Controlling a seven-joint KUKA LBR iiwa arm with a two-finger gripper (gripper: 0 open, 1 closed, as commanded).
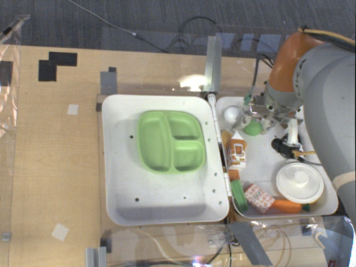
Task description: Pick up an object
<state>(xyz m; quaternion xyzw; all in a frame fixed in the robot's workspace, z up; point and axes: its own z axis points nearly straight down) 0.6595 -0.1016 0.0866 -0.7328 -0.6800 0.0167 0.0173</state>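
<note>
The bench [55,166] carries two white bins, and the grey arm [328,93] leans in from the 3 o'clock side. The left bin [119,166] holds one green divided plate [169,142], lying flat near its middle. The right bin [261,163] is the crowded one: a round white bowl [300,182] at about 4 o'clock, a small orange-labelled bottle [237,149] lying along the 9 o'clock wall, an orange carrot [286,206] at 6 o'clock, and a red patterned packet [257,196] just beside it at 7 o'clock. A white ball [231,114] sits at 11 o'clock.

The end effector [260,114] hangs low at the bin's 12 o'clock end, right over a small green object [253,129]. From here I cannot tell whether it is released or clenched. Nothing looks lifted, so I judge the pick not yet made: the grasp and raise remain.
</note>
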